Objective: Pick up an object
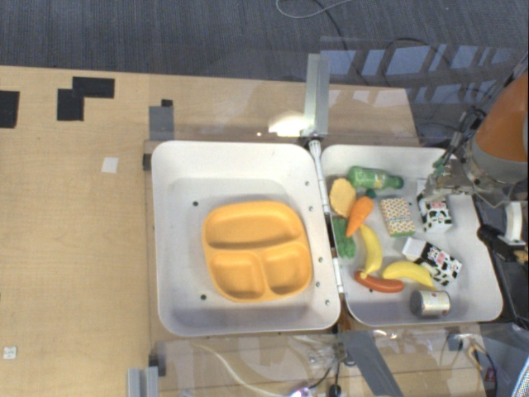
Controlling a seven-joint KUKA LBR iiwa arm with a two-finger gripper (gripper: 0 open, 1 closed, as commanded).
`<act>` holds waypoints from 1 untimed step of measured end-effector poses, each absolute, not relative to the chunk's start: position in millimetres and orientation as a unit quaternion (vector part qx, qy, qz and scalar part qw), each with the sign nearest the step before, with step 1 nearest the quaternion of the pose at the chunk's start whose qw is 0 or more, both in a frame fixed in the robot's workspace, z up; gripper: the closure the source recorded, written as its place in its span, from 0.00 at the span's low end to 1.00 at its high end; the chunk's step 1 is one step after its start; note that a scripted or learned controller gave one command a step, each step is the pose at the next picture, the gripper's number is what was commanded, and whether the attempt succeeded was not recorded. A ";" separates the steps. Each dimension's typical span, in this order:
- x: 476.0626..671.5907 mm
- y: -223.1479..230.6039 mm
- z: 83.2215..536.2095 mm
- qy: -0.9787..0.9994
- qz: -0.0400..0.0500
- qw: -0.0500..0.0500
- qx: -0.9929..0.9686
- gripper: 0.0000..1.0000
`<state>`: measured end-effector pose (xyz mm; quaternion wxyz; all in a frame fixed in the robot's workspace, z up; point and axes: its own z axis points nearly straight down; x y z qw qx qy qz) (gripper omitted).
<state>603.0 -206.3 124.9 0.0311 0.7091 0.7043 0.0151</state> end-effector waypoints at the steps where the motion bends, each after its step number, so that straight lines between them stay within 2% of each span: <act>1: 627.0 -175.1 88.9 0.715 0.003 0.005 0.699 1.00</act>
